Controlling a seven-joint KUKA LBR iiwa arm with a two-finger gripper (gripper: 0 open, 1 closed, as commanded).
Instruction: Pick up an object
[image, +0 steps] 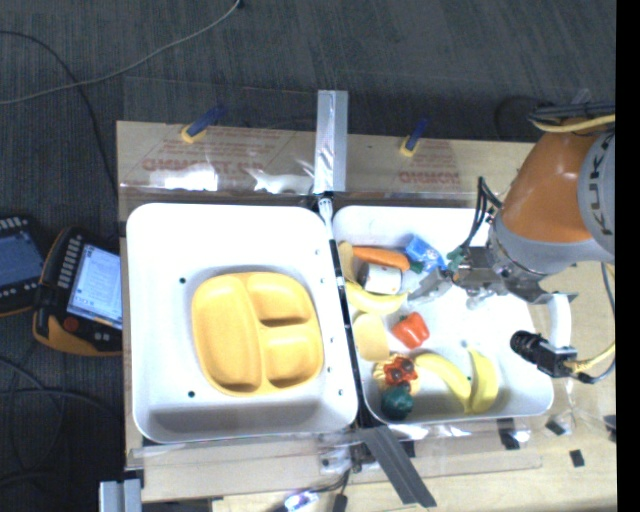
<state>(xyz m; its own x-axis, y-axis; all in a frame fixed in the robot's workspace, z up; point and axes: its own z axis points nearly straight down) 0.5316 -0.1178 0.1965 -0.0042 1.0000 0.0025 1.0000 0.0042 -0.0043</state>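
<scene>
robotics lab: taped bench (250, 160) on grey carpet (80, 80), teach pendant (80, 290) beside the bench's left edge, loose cables (60, 60).

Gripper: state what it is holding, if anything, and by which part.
It cannot be told. The gripper sits low in the right bin, close to the blue object and the carrot; no object shows gripped.

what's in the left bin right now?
Just a yellow divided tray lying flat in the left bin, its three compartments bare. Whatever sits beneath the tray is covered.
</scene>
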